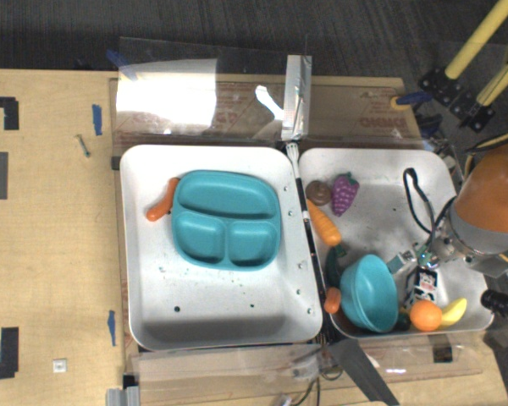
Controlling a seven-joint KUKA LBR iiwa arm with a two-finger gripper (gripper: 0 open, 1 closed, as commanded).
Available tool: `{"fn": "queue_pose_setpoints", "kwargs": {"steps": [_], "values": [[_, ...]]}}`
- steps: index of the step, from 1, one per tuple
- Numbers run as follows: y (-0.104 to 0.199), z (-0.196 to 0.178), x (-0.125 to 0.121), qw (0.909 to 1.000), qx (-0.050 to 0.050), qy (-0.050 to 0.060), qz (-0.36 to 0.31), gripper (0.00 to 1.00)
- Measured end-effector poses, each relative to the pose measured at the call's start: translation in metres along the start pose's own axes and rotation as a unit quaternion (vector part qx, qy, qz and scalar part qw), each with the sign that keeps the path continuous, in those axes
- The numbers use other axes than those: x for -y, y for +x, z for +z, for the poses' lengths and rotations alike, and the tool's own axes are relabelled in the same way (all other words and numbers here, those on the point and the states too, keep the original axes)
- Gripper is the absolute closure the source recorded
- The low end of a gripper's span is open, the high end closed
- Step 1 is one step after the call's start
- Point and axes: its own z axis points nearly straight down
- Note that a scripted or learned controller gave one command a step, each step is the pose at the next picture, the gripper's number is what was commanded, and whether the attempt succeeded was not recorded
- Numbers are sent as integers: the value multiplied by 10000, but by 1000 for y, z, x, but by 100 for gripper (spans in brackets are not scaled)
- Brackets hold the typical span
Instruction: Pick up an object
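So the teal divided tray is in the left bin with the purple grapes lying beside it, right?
Not quite. The teal divided tray is in the left bin, but what lies beside it is an orange carrot. The purple grapes are in the right bin, as the camera view shows.

Two bins side by side. In the left bin (144, 311): a divided tray (226, 218) at centre, a hot dog (162, 202) touching its left edge. In the right bin (381, 163): a grape bunch (345, 194) just right of a round fruit (318, 193), a carrot (324, 225) in front of these, a tipped bowl (369, 293) nearer still, an orange (425, 315) and banana (453, 311) to its right.
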Motion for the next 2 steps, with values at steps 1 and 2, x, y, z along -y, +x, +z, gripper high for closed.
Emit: {"fn": "queue_pose_setpoints", "kwargs": {"steps": [1,2], "values": [[-1,-12,-3,10000,26,-42,-12,100],[32,-3,-11,9789,93,-17,-2042,100]]}}
